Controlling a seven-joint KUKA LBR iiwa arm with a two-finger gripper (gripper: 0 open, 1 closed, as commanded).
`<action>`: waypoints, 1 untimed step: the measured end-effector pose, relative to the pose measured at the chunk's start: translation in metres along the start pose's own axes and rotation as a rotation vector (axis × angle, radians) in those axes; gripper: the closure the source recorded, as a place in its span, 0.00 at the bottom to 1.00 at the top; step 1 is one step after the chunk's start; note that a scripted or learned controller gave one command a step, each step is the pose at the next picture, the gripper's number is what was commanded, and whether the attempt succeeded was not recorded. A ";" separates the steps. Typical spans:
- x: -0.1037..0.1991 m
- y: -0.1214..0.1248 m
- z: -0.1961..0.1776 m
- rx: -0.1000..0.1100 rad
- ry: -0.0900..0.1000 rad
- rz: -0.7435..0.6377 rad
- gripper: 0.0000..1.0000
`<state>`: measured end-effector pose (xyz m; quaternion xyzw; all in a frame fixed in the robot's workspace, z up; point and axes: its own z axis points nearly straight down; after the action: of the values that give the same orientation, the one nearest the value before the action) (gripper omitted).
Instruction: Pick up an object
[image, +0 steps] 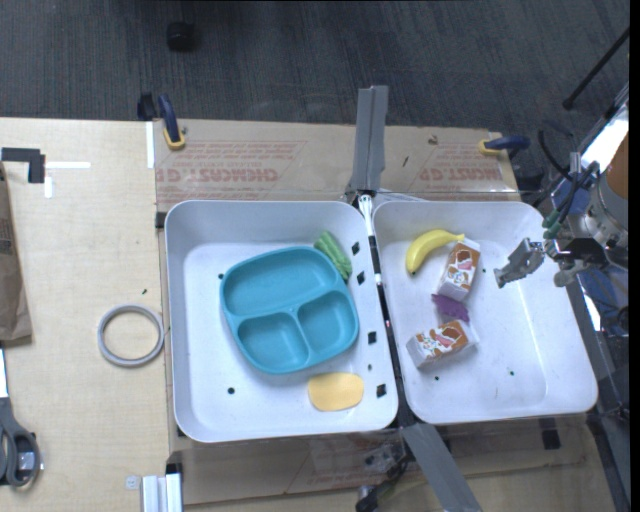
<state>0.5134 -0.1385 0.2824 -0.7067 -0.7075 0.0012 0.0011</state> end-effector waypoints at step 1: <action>0.030 0.026 0.085 0.001 0.000 0.071 0.00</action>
<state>0.5388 -0.1087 0.1975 -0.7314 -0.6819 0.0016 0.0015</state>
